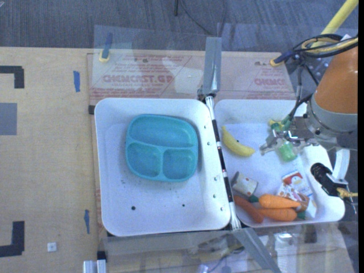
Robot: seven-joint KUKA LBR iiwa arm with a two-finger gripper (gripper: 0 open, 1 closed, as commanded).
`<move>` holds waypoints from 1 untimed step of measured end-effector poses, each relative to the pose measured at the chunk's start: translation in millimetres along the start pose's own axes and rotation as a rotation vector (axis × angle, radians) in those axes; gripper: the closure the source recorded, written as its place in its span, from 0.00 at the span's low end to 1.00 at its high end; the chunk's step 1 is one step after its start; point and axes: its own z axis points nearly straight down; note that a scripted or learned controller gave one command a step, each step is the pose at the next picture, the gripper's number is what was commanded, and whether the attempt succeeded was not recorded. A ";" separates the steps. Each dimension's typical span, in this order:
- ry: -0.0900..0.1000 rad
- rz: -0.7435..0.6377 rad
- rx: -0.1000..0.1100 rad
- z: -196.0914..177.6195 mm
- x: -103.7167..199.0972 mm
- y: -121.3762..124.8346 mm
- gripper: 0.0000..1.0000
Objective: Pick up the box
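Pincer (282, 143) hanging low over the right bin (256, 111), beside a green item (288, 152); spread or pressed together, cannot tell.

Lying nearer the divider, apart from the pincer: the box (245, 184), just above the carrots (273, 205) and below the banana (237, 144). Probably calling for centring right over it, coming down straight, avoiding nudging the carrots. Sitting on a pale bench (45, 152), grey carpet (114, 4) beyond; blue tray (162, 148) resting in the left bin (111, 209).

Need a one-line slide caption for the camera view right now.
Grey, orange-banded arm's gripper hovers in the right white bin over a green item, apart from the small white-and-red box.
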 end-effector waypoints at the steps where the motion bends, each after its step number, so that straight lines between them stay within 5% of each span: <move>1: -0.004 0.008 -0.020 114.6 -40.9 -43.1 0.00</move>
